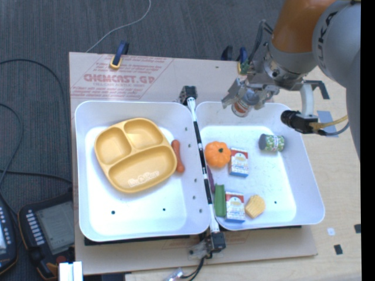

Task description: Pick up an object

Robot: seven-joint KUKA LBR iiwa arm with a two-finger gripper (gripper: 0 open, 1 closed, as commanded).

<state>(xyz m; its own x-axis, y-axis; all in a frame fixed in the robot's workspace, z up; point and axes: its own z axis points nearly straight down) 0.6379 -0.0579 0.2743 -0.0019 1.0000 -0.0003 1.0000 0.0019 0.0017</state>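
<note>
Blue clamp [120,52] on cardboard sheet [126,78]

The arm [319,22] is cut off by the top edge and the right side, so its base is not seen. At the gripper [245,101] it is too blurred to tell what sits at the tip. The labels on the two small cartons [238,162] are too small to read. The black device [35,230] at bottom left is cut by the edge. The carrot [177,156] is partly hidden behind the yellow plate [136,154]
</note>
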